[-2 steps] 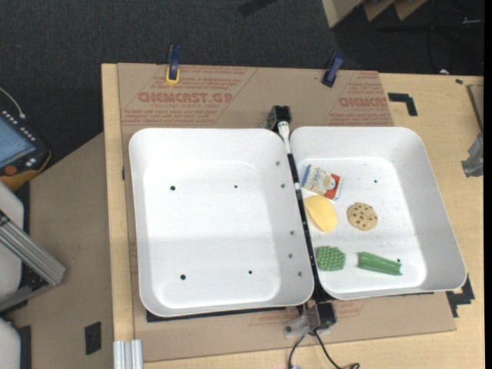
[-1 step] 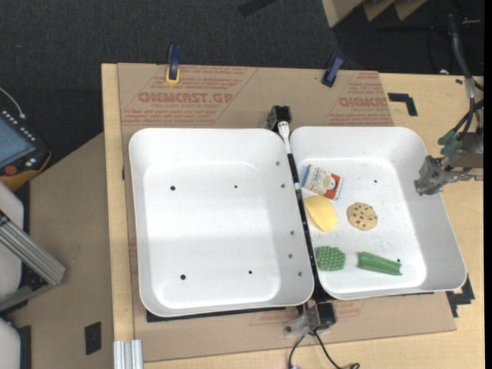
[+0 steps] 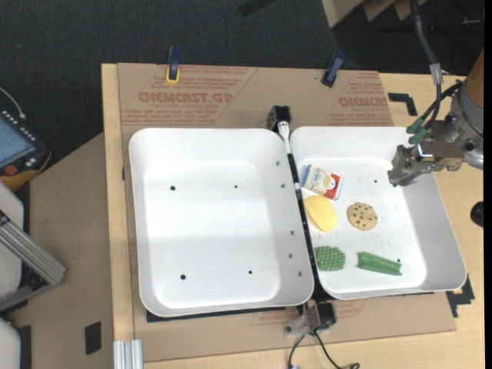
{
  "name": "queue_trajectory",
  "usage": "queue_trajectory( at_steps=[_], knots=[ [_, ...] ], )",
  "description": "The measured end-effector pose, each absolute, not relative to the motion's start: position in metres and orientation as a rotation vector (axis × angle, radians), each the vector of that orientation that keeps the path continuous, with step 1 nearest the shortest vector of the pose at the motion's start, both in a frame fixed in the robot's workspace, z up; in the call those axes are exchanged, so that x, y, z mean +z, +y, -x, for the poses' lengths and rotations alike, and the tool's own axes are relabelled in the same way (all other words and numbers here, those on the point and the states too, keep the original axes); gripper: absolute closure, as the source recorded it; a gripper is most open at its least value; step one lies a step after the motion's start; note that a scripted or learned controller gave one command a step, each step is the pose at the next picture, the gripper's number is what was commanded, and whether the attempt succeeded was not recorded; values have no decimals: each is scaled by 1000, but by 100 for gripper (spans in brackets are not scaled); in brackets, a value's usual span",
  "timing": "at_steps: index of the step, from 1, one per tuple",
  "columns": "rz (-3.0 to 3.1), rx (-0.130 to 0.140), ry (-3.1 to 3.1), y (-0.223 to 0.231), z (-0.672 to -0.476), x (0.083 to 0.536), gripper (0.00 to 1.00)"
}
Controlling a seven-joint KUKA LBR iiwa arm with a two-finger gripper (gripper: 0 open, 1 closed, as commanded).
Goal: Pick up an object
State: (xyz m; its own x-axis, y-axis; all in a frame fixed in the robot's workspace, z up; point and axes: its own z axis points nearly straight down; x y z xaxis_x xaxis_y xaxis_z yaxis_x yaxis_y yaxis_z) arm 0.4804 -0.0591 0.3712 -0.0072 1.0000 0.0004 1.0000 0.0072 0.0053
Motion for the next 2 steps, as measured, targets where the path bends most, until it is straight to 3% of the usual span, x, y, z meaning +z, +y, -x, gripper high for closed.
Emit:
queue_trajectory(
  at_steps=[1,2],
  knots=[
    [-2215,4,2224,-24,-480,376,100],
    [-2209,12,2228,44,-480,434,100]
  ],
)
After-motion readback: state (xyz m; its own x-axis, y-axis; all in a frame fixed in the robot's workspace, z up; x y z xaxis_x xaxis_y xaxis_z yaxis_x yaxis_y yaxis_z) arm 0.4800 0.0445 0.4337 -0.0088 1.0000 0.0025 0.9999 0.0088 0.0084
